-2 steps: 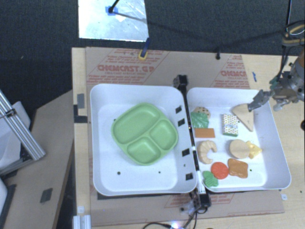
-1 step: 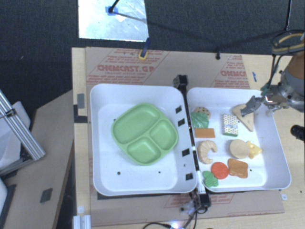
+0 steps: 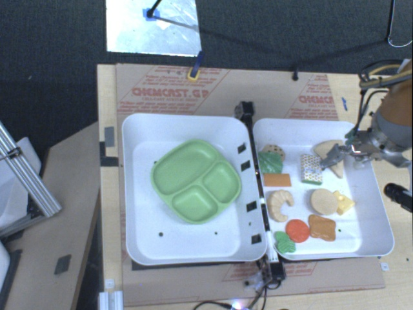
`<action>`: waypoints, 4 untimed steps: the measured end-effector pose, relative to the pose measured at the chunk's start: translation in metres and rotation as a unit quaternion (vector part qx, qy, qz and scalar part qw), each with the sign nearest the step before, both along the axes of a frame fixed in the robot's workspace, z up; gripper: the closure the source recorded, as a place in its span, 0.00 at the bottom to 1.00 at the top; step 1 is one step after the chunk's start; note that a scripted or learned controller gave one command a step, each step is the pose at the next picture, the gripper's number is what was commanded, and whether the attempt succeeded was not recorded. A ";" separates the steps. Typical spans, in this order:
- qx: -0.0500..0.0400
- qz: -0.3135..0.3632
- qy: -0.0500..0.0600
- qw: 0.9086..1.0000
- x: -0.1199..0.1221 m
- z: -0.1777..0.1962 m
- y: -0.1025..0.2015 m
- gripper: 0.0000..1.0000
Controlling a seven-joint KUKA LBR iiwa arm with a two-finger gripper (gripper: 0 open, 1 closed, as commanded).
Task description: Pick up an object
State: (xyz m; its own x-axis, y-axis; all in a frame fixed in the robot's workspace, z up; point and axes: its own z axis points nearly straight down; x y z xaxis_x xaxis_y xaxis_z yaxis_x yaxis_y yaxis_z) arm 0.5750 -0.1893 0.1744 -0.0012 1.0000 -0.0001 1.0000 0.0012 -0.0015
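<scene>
Bench (image 3: pixel 110 173) bears 2 white bins (image 3: pixel 139 192), dark carpet (image 3: pixel 51 44).

The bench (image 3: pixel 77 173) bears a cardboard sheet (image 3: pixel 168 89) with two white bins (image 3: pixel 139 173) (image 3: pixel 371 192) side by side on it.

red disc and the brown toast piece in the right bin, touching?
Cannot tell. In the camera view the red disc and the brown toast piece sit edge to edge, with no plain gap or overlap showing between them.

Left bin (image 3: pixel 135 237) holds a green divided plate (image 3: pixel 196 181). Silver foil sheet (image 3: pixel 152 17) lies on dark carpet beyond the bench. Aluminium frame rail (image 3: pixel 26 176) at far left.
</scene>
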 end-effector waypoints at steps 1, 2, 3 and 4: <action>0.001 0.000 0.001 1.000 0.000 -0.061 0.007 0.00; 0.001 0.000 -0.002 1.000 0.002 -0.087 0.008 0.00; -0.002 0.000 -0.009 1.000 0.006 -0.072 0.006 1.00; -0.001 0.002 -0.005 1.000 0.012 -0.008 0.007 1.00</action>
